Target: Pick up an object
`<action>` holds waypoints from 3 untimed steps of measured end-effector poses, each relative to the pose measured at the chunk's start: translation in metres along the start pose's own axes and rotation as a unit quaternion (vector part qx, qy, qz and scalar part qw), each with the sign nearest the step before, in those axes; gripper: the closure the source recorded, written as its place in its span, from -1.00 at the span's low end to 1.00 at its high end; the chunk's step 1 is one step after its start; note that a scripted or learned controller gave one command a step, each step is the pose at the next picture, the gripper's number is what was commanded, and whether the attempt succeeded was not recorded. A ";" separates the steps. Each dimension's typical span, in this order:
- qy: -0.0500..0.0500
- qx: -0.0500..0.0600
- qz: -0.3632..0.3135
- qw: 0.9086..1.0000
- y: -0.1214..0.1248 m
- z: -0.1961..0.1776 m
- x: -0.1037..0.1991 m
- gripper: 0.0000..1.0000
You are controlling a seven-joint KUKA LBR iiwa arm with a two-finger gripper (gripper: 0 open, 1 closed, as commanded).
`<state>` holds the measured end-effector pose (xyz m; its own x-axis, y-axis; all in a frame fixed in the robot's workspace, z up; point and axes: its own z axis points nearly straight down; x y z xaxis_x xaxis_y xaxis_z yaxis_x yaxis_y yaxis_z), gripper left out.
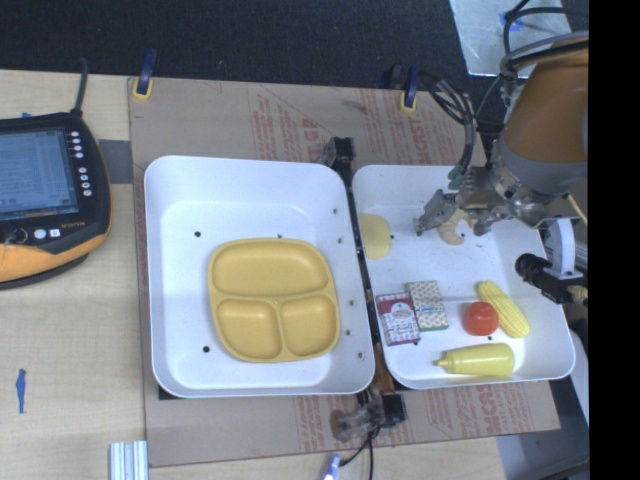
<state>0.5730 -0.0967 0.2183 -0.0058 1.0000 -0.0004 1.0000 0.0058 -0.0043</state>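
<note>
Gripper (455, 223) sat upper centre of the right bin (420, 373), fingers apart, over a beige piece (455, 234).

No word or number can be read with certainty. Red printing runs along the edges of the brown cardboard sheet (250, 118) under the bins, but the letters are too faint and small to make out. The teach pendant (45, 193) at the left has a lit screen with lines of text, blurred beyond reading. The two small cartons (413, 313) in the right bin (400, 183) bear printed labels, perhaps with lettering, also illegible.
</note>
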 end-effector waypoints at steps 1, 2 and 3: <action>0.000 -0.001 0.002 1.000 0.048 -0.019 -0.055 -1.00; -0.001 0.001 0.001 1.000 0.082 0.050 -0.083 -1.00; -0.002 -0.002 -0.001 1.000 0.084 0.121 -0.082 -1.00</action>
<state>0.6574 -0.1785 0.0970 -0.0072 1.0000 -0.0043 1.0000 0.0072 0.0000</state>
